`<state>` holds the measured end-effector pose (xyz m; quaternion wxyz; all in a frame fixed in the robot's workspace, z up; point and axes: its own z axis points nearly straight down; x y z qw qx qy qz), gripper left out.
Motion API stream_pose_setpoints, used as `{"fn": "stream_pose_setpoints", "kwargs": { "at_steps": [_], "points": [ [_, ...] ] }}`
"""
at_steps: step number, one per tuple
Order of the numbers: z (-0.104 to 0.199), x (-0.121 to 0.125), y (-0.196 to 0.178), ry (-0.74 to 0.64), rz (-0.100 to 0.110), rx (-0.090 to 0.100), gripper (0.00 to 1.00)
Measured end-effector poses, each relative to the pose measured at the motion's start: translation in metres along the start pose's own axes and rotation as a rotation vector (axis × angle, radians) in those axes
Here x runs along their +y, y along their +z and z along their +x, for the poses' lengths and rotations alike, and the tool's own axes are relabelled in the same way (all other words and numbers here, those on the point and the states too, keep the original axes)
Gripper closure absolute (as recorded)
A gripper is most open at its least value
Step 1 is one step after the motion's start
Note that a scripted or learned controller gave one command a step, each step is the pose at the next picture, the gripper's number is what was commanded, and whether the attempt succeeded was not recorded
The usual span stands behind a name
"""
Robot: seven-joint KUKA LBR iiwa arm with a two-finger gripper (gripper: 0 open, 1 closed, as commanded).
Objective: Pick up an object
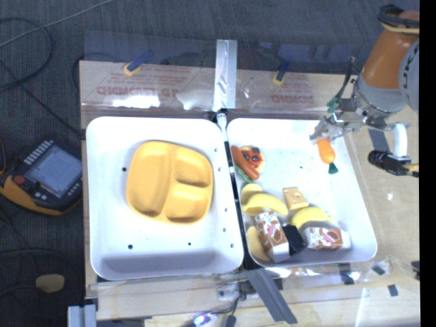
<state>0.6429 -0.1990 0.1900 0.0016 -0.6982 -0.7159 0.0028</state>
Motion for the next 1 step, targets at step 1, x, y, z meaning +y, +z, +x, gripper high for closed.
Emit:
{"fn": "stream_pose_setpoints", "kwargs": {
  "at_steps": [1],
  "points": [
    [0.0749, 0.0266, 0.0071, -0.037, 0.001, 0.001, 1.0]
  ]
}}
